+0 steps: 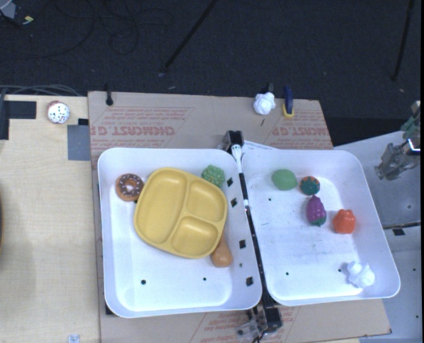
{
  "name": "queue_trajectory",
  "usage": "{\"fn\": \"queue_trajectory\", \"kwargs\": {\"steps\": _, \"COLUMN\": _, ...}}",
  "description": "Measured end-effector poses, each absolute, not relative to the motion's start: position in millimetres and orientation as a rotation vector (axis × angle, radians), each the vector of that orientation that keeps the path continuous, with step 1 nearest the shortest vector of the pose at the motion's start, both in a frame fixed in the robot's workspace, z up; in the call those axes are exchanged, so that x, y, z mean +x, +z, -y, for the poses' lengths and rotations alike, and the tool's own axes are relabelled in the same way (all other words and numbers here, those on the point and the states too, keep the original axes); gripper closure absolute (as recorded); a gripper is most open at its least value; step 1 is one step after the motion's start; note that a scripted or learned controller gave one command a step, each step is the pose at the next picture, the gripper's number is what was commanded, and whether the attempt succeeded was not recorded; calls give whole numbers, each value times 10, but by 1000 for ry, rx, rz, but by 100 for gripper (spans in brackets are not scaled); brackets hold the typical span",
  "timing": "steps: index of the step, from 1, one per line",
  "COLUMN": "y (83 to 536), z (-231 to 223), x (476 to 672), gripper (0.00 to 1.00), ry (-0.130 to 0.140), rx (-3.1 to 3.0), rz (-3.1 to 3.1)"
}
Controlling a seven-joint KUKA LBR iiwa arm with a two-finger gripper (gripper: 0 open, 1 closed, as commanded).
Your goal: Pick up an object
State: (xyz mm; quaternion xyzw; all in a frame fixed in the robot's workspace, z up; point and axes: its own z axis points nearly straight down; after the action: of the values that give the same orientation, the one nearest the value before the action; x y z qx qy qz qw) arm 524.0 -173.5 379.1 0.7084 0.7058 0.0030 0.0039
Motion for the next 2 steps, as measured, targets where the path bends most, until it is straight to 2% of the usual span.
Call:
{"fn": "queue_trajectory", "kwargs": {"steps": 1, "y": 3136, "z": 489, "x": 5628, "gripper": 100, "ry": -1, "rx": 2214, "rz": -2241}}
{"fn": "queue_trajectory", "kwargs": {"steps": 2, "y": 3607, "z": 89, "x": 5048, "gripper": 100, "ry": 3, "rx": 2218, "rz": -2227}}
